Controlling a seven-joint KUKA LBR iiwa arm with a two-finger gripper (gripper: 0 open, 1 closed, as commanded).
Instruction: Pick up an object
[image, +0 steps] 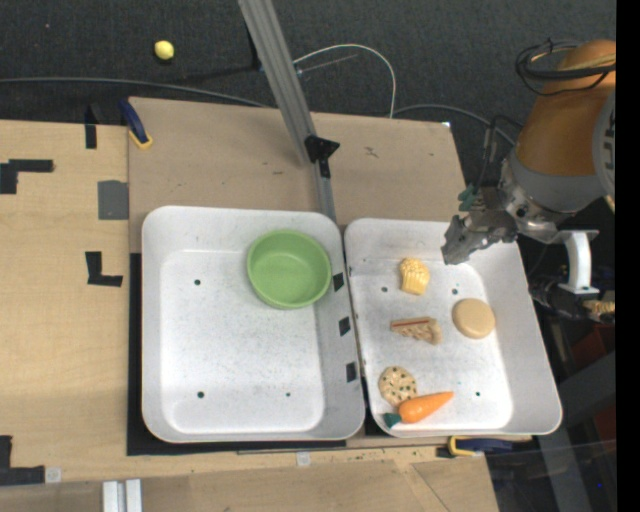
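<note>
1. Clearly the approach step is in hand: the tool (462, 240) hangs over the far right part of the right bin (520, 400), with nothing between its fingers; whether they are open or shut I cannot tell.
2. No object is picked yet. All candidates lie in the right bin: a yellow corn piece (414, 275) just beside the tool, a tan round bun (473, 318), a brown strip (416, 327), a cookie (397, 383) and a carrot (425, 405) near the front edge.
3. My judgement: the corn is the nearest target. The next move calls for centring over it and descending straight, clear of the bin wall.
4. The left bin (170, 330) holds a green bowl (288, 267) at its far right, touching nothing else.
5. Both bins sit on a wooden table (220, 150) marked with black tape; a grey pole (285, 85) slants in from above.
6. Beyond the table is dark carpet with cables and a small yellow ball (164, 49).
</note>
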